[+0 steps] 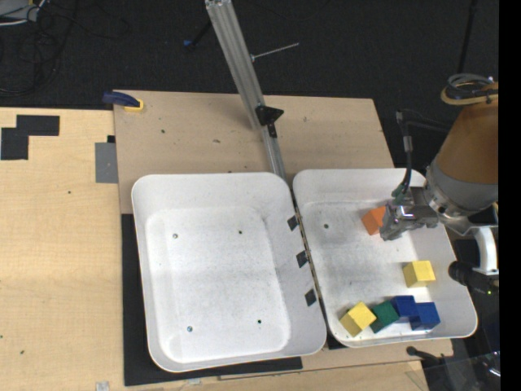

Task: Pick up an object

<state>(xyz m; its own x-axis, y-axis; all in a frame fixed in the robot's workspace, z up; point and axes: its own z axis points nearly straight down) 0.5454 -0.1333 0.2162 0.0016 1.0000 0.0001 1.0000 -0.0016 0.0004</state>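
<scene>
Landmark: right bin [326, 255], white, shallow.

Item 1. Yellow block [356, 318], at the bin's near edge, touching a green block [383, 314] on its right.
Item 2. Two blue blocks [417, 311], just beyond the green one along the same near edge, pressed together.
Item 3. Second yellow block [419, 273], alone, farther up the bin's right side, apart from the near-edge cluster.
Item 4. Orange block [373, 220], in the bin's far half, resting on the floor. It lay just left of the gripper [394, 222], apparently touching or nearly touching the fingertips; the view was too coarse to settle which.
Item 5. Gripper, low over the bin's far right quarter, reached in from the right. Finger spread could not be read; the block sat beside the tool, not visibly within it.
Item 6. Left bin [155, 210], adjoining the right bin's left wall.
Item 7. Metal rail [240, 59], slanting away beyond both bins.
</scene>
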